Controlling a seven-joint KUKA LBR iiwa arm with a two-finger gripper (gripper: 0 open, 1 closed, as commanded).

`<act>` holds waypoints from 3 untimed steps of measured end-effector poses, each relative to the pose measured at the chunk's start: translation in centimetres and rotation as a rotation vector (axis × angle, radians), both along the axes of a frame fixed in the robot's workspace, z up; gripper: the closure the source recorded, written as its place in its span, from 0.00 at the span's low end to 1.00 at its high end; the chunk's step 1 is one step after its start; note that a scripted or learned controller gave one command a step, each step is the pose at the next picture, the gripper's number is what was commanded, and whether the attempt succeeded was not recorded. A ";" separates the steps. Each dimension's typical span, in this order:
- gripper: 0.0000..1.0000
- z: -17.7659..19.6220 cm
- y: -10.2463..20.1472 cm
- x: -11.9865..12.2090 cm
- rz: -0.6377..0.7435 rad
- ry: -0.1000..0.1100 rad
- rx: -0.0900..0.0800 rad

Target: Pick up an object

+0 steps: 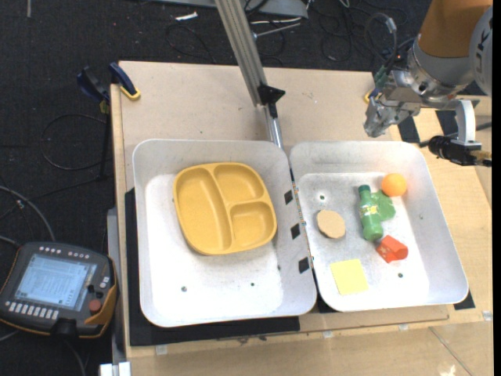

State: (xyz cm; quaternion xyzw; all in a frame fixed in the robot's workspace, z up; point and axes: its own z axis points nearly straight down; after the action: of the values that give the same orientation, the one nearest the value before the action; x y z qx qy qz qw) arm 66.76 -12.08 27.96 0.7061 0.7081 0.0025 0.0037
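The right bin (438, 245) holds an orange ball (394, 184), a green bottle (370, 212), a tan round disc (331, 225), a red block (392, 248) and a yellow square pad (348, 276). My gripper (378, 124) hangs above the bench just beyond the right bin's far edge, up and slightly left of the orange ball. Nothing shows between its fingers, and it touches none of the objects.
A yellow compartment plate (225, 207) lies in the left bin (156, 288). A slanted metal pole (244, 41) crosses the back toward the gap between the bins. A teach pendant (55, 288) sits at the lower left off the bench. Cables lie behind the bench.
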 end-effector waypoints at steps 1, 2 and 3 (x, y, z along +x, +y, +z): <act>1.00 0.2 4.7 -2.1 0.004 0.009 0.004; 1.00 0.1 10.3 -3.8 0.005 0.010 0.004; 1.00 -0.1 15.2 -5.9 0.005 0.011 0.003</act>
State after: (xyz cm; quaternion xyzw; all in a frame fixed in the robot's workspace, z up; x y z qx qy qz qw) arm 60.82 3.09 27.81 0.7042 0.7100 -0.0002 -0.0013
